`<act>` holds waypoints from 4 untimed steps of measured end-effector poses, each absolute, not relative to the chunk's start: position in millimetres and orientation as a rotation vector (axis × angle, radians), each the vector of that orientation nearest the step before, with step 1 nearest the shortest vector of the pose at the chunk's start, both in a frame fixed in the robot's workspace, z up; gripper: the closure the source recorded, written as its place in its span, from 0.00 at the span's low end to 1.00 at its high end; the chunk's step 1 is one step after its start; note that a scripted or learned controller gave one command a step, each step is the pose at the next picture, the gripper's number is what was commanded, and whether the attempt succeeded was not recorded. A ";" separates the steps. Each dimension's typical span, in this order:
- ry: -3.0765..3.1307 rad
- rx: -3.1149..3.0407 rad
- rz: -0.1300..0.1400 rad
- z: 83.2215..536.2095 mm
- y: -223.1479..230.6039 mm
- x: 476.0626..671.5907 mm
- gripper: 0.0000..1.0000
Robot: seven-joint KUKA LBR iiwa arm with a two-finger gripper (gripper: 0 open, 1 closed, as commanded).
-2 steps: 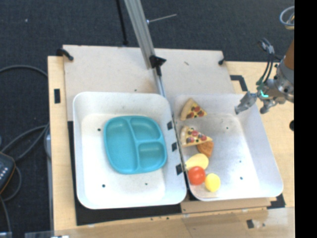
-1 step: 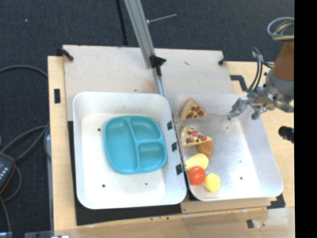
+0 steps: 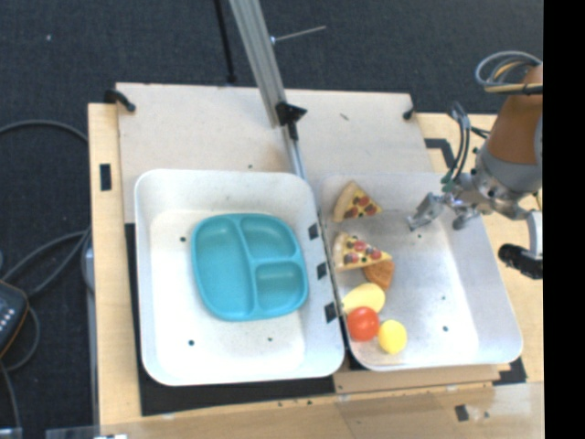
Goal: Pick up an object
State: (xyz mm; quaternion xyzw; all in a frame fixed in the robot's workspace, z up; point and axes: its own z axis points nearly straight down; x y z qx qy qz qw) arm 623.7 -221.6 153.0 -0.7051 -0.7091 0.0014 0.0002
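Fingers above right bin, nothing between.

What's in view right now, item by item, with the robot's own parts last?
Bins: 2, white, side by side on the bench; left bin, right bin.
Divided plate: 1, turquoise, middle of the left bin.
Pizza slices: 2, tan crust with red toppings, right bin near its left wall; upper slice, lower slice.
Brown piece: 1, touching the lower slice.
Yellow pieces: 2, right bin's front left; larger one, smaller one.
Tomato: 1, red, between the yellow pieces.
Metal pole: 1, grey, slanting over the bench's back.
Arm: 1, grey with orange band, at right.
End effector: 1, grey, over the right bin's back part, holding nothing.
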 end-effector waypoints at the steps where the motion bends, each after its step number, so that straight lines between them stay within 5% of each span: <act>1: -2.224 -2.217 0.006 100.5 -222.5 622.6 0.00; 2: -2.232 -2.221 0.000 115.9 -224.0 624.9 1.00; 4: -2.232 -2.223 -0.006 242.2 -217.1 630.6 1.00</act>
